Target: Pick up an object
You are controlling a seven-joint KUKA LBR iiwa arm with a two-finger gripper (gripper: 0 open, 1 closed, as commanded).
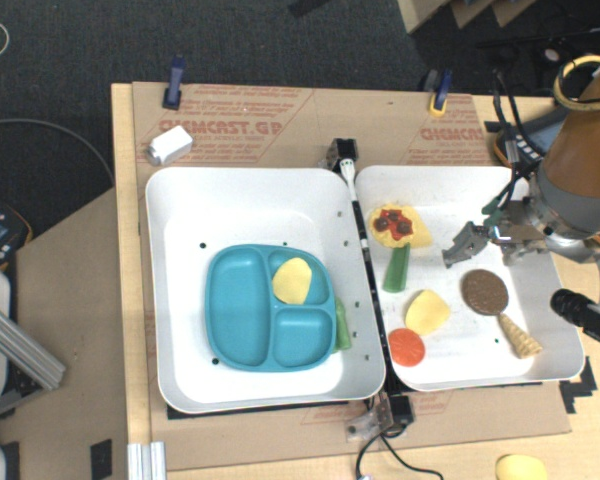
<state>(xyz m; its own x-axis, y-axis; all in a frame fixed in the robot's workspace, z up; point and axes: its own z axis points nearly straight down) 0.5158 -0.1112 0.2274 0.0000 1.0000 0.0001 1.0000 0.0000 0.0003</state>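
I see the gripper [477, 243] over the right bin [450, 363], right of centre frame, fingers spread and gripping nothing. Just below it lies the brown ice-cream cone [495, 303] — with a yellow piece [427, 312], red disc [407, 347] and green-stemmed flower [395, 238] to its left.

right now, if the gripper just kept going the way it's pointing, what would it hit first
The gripper points toward the view's left, tilted downward. Most likely it meets the bare floor of the right bin first; if it stays higher, the green stick beneath the yellow-and-red flower toy. Its height is hard to judge from above.
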